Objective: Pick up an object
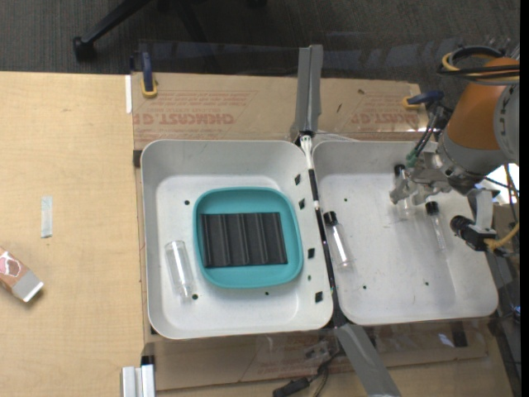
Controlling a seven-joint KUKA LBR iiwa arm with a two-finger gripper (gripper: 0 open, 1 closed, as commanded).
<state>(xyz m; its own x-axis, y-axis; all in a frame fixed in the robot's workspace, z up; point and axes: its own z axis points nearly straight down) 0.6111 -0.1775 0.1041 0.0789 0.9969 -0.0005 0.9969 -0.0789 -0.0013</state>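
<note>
So the pincer (411,195) hangs over the right bin, can't tell its state. Nearest target, left of it by the bin's left wall: a clear plastic tube with a black cap (336,240). Probably light, stiff, slippery; grab mid-length. Long axis runs near-to-far, cap at the far end.

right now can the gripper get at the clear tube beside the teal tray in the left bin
Probably yes: the clear tube lies uncovered on the bin floor, beside the teal tray. The gripper hangs over the right bin, so it must cross the divider.
</note>
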